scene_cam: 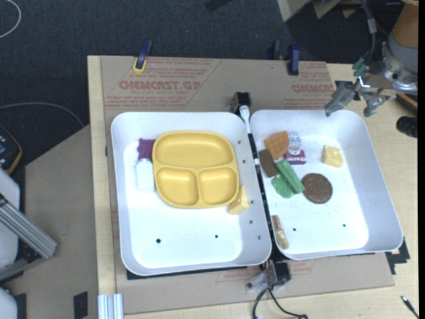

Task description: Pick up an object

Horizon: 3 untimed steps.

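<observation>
The grey arm reaches in beyond the far right corner of the right-hand shallow white bin (372, 178), its two-finger gripper (352, 98) hanging over that corner's rim with the fingers (337, 100) spread apart and nothing between them. Inside this bin, a pale yellow foam block (332, 156) lies nearest the gripper. A flat round brown disc (317, 187) sits toward the bin's middle, touching a green plastic piece (287, 180).
</observation>
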{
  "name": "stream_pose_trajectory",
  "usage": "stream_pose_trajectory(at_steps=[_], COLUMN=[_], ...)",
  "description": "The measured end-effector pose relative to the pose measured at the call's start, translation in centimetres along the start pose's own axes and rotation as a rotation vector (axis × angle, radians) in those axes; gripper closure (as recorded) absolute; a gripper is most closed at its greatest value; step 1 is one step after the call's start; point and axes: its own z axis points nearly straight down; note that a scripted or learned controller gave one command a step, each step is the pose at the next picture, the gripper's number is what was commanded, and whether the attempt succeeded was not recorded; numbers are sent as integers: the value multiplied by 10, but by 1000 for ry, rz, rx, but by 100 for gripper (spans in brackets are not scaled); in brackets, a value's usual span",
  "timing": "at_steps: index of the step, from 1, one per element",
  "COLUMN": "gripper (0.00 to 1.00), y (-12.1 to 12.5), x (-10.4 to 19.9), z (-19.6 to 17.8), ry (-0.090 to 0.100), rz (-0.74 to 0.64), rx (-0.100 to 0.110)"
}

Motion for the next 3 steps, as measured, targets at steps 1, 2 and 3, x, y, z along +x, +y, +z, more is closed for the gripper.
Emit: stream_pose_trajectory(at_steps=[1,2,3], gripper=[0,0,0], y=[2,8,9], x=[0,-3,-3], z=[-8,37,100], ry=[-3,-2,-2], rz=[-2,-2,-2], rx=[-13,-9,-8])
